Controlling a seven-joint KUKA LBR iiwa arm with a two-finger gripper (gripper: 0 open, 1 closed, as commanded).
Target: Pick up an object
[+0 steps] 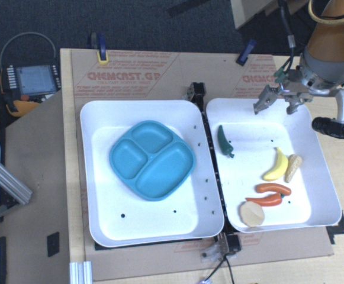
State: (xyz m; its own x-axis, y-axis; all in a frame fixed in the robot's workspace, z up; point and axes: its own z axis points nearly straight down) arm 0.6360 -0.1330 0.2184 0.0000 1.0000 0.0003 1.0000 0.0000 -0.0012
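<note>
Banana (276,165), red pepper (272,194), green pepper (224,141) and round slice (253,213) loose in right bin (320,158). Gripper (279,101) above far rim, fingers spread wide, nothing between. Blue divided plate (152,160) in left bin (95,176).

1. The robot arm (328,37) comes in from the top right corner.
2. It is grey, with an orange band near the top of the part we see.
3. The arm points down and to the left.
4. The gripper (276,101) sits at the end of the arm.
5. Its two fingers (263,102) are spread apart.
6. Nothing is between the fingers.
</note>
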